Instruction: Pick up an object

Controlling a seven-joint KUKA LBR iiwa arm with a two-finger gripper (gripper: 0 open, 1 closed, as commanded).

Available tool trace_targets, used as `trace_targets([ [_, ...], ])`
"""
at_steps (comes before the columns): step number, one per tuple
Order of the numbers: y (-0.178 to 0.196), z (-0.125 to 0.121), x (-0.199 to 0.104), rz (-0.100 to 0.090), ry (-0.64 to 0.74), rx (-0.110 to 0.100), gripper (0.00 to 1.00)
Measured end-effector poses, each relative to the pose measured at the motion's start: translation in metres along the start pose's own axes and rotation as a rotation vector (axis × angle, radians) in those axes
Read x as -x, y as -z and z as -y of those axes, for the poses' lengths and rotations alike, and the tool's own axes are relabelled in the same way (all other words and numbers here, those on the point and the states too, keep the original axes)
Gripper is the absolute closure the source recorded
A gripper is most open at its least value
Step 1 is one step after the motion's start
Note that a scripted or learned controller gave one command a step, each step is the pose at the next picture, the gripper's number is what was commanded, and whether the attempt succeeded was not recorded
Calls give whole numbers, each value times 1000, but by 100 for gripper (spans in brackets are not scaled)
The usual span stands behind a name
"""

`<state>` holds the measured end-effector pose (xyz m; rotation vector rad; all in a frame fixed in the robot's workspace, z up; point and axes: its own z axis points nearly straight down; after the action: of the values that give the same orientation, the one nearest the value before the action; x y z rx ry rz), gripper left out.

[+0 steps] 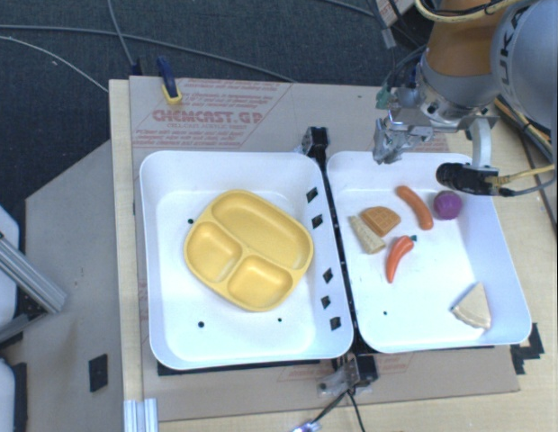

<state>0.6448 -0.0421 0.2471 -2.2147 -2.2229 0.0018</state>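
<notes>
On the bench below the camera, I saw two shallow white bins side by side on a brown board. The left bin (162,241) held a yellow plate (247,248) with three compartments, lying near its middle and turned at an angle. A row of small black clips (326,277) ran along the seam where the two bins met.

The right bin (423,318) held the small pieces I could choose from. A sausage (414,206) lay toward its far side, slanting from far left to near right. Just right of the sausage sat a purple ball (448,205). Near the bin's left wall lay a tan cracker (381,220), touching a pale wedge (366,234) on its left. Just right of those, an orange carrot (399,256) lay tilted, apart from the sausage above it. A light wedge like a sandwich half (474,307) rested alone in the near right corner, well apart from the rest.

The arm (468,34) came in from the far right, its orange band showing above the wrist. The gripper (387,151) hung over the far left edge of the right bin, near the sausage and cracker but not touching either. I saw nothing held in it, and I could not tell how wide it stood.

A blue and yellow clamp (168,79) sat at the board's far left corner.
</notes>
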Motion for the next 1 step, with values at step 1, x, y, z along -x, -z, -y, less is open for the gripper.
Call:
trace_targets([
  [1, 3, 22, -54, -1, 2, 0, 100],
])
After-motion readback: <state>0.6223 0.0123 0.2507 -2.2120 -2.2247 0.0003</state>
